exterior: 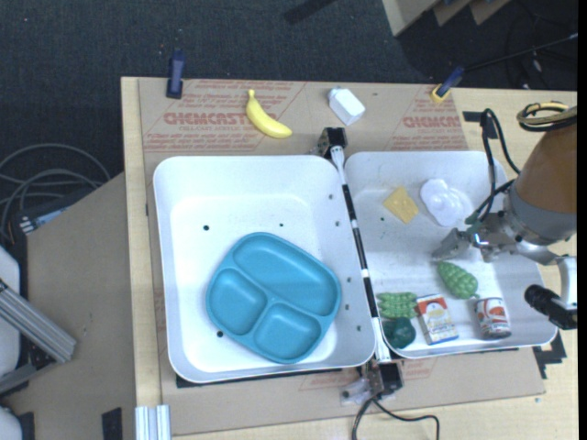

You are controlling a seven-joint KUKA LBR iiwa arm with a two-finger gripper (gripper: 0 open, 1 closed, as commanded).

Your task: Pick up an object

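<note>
The arm reaches in from the right and its hand hangs low in the right bin, just above a green bumpy object. Fingers look spread, nothing between them, so it's released. Behind it lie a yellow piece and a white lump. Along the front edge: a small carton and a can. The left bin holds 1 blue divided plate. A banana rests on the table.
</note>
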